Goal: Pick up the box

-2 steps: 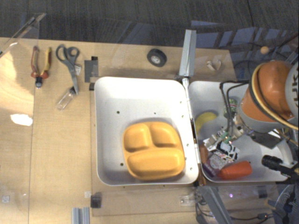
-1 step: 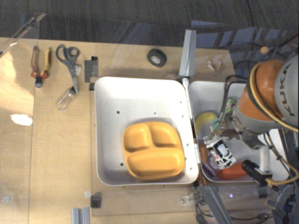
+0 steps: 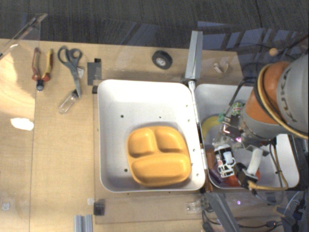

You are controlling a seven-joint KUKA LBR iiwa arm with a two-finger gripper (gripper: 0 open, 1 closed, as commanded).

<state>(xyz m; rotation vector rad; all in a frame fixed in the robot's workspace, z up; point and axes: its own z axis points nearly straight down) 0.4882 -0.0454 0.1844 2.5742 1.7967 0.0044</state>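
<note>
Across the wooden worktop (image 3: pixel 58 158) two shallow white bins sit side by side. Low in the left white bin (image 3: pixel 145 93), towards its near right corner, lies the yellow-orange moulded plastic box (image 3: pixel 158 154), with two smaller rounded sections above one wide one. It rests flat on the bin floor, well apart from the end effector (image 3: pixel 226 161).

The grey arm with the orange band (image 3: pixel 282 98) reaches in from the right and hangs over the right white bin (image 3: pixel 290 164). Its end effector is low in that bin's left half, close to the wall between the bins, among a clutter of small things. A yellow-green rounded object (image 3: pixel 211 125) lies just above it, and something red (image 3: pixel 231 181) lies at its lower edge. Whether the end effector is released or clenched cannot be told, and nothing can be made out in its grasp.

Beyond the bins, on the worktop's far left, lie red-handled pliers (image 3: pixel 41 67) and grey-handled scissors (image 3: pixel 72 66), near each other. A black roll of tape (image 3: pixel 162 59) lies behind the left bin, just beside an upright grey metal bar (image 3: pixel 195 54).
</note>
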